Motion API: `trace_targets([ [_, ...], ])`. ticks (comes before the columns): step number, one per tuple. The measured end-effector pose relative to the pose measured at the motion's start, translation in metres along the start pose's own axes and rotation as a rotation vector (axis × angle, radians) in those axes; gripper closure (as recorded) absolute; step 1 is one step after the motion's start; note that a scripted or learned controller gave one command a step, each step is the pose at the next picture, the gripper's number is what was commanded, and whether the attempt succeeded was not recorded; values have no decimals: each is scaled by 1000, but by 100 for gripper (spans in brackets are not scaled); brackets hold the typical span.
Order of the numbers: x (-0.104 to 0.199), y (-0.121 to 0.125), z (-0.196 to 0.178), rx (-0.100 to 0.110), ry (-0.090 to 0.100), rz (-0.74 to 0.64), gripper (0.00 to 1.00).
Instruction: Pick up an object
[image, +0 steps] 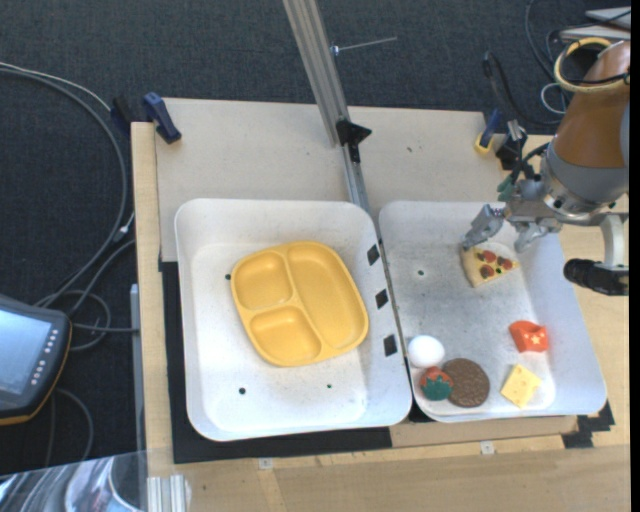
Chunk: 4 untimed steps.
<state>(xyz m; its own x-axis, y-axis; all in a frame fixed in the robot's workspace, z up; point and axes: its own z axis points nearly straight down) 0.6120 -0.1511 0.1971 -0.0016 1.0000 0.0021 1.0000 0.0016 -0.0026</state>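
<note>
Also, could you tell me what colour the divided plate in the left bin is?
The divided plate is yellow, seen clearly in the camera view.

arm: reaching in from right | gripper (503, 226): fingers spread, pointing down

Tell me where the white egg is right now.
The round white egg sits in the right white bin, near its front-left corner, just above the red-and-green toy tomato and beside the brown round patty.
</note>
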Motion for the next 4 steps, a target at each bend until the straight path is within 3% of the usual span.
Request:
trace_targets([
  [1, 0, 0, 0, 0, 0, 0, 0],
  [3, 6, -11, 105, 5, 0, 1, 0],
  [4, 6, -9, 90, -3, 0, 1, 100],
])
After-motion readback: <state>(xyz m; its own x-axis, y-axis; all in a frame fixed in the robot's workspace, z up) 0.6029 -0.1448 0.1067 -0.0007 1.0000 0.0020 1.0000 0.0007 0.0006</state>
